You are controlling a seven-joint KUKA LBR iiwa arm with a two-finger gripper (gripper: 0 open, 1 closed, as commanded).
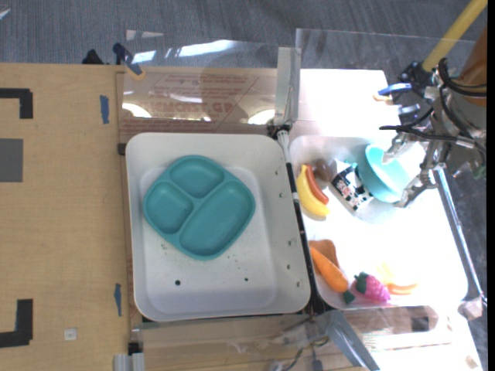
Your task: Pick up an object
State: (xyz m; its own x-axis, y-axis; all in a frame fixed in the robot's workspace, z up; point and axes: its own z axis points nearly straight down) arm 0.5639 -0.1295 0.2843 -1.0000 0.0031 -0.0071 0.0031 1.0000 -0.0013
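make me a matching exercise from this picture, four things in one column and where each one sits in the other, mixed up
Things:
1. teal divided plate
2. banana
3. pink berry toy
4. teal cup

Places:
A. right bin, near front edge
B. left bin, middle
C. right bin, by the gripper
D. right bin, against the wall shared with the left bin

Pairs: 1-B, 2-D, 3-A, 4-C

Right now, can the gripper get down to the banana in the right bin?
Probably yes. The banana lies uncovered against the bin's left wall, and the gripper hangs nearby over the teal cup; the wall may crowd one finger.
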